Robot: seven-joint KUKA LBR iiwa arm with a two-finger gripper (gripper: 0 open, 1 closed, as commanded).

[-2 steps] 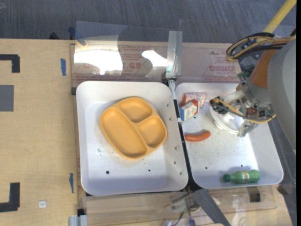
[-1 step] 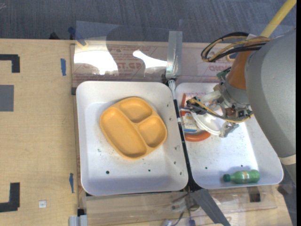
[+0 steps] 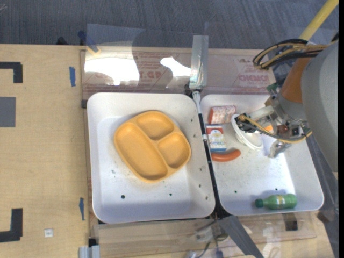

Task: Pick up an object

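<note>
1. Camera view: two white bins are seen side by side on the bench (image 3: 43,144), the left bin (image 3: 102,198) touching the right bin (image 3: 258,181) along a shared edge.
2. Left bin: an orange divided plate (image 3: 152,144) is laid flat near the middle, its three compartments facing up.
3. Right bin, far left corner: a red-and-white carton (image 3: 222,113) is seen lying down.
4. Just in front of it, a blue-and-white carton (image 3: 216,138) is placed close to the bin's left wall.
5. A sausage (image 3: 226,155) is laid just below that carton, touching it or nearly so; which cannot be told.
6. A green bottle (image 3: 276,201) is laid on its side by the near wall, well apart from the other items.
7. The arm (image 3: 317,95) is seen reaching in from the right over the right bin.
8. The gripper (image 3: 275,147) is held low over the bin's right half, right of the sausage and cartons.
9. Gripper state: cannot be told. Nothing is seen gripped.
</note>
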